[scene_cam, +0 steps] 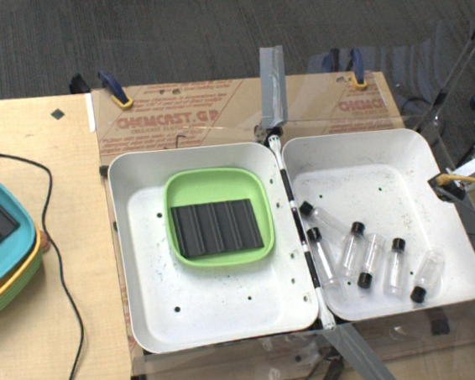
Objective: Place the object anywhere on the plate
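Five vials (358, 252) beside green plate (215, 179)

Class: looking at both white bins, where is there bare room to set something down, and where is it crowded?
Left bin: bare floor in front of and left of the green plate. Right bin: bare far half. Crowded: its near half, where the clear vials lie.

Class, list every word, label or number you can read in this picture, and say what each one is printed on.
"CHEMCAST GP": red print on the brown paper sheet behind the left bin.
"CHEMCAS...": same red print, cut off, on the brown paper behind the right bin.
Smaller red lines above and below these: too blurred to read.
The vials and green plate carry no readable text.
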